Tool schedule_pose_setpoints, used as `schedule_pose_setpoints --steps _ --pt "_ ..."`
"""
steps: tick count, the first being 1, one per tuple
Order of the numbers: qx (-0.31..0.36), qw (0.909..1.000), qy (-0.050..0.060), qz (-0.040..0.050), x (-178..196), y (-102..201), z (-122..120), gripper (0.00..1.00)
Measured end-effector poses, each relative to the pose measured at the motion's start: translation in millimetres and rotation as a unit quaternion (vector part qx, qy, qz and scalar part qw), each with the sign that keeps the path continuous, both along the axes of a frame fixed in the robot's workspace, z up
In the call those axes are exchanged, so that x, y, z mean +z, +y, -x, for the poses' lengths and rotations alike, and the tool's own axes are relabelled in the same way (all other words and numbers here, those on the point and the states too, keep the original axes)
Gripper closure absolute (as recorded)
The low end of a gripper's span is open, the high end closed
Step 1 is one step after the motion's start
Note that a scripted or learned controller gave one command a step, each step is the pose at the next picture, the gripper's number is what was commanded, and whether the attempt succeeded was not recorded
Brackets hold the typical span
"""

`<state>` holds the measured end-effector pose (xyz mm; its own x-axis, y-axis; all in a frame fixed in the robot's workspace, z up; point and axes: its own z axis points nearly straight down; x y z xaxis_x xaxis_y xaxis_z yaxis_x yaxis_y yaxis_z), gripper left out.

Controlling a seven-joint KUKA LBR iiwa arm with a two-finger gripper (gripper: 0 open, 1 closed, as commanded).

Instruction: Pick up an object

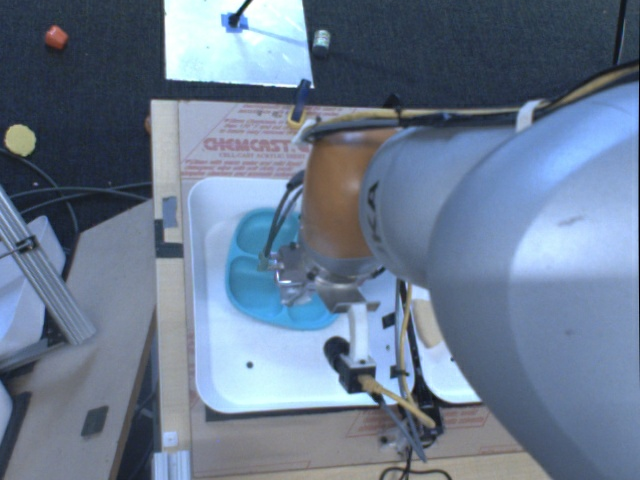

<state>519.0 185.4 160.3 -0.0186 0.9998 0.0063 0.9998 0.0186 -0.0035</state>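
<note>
Toward the left of the white bin (215,373), a shallow blue dish (248,268) is seen lying flat on the floor, its right edge hidden under the wrist. It is the only thing in the bin that can be made out, so it is judged to be the thing to be picked up.

Just right of it, the gripper (297,286) is lowered over the dish's covered edge, below the orange band (335,198). Whether it is open or closed cannot be told, because it is masked by the wrist, and nothing can be seen held in it.

Several failures are to be feared. A low, smooth rim lying flat offers little to be pinched, so the dish may be slid leftward against the bin wall rather than lifted. If it is caught by one edge alone, it may be tipped and dropped as it is raised. A descent taken too far could jam the gripper on the bin floor. Further right, loose cables (405,368) hang beside the wrist down to the bin's near rim, and they could be snagged there when the arm (520,268) is withdrawn.

On the cardboard sheet (200,168) under the bin, "CHEMCAST" is printed in red. The smaller red lines around it cannot be read.
</note>
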Motion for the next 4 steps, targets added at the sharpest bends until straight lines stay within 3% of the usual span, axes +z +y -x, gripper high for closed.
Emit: schedule_pose_setpoints --steps 1,2,3,4 --pt "-0.010 0.9999 -0.002 0.0037 -41 -31 -61 1.00" --pt "-0.005 0.9999 -0.010 0.0001 75 21 -103 1.00" --pt "-0.006 1.0000 0.000 0.0027 59 33 -46 1.00" --pt "-0.005 1.0000 -0.001 0.0025 75 51 14 1.00"
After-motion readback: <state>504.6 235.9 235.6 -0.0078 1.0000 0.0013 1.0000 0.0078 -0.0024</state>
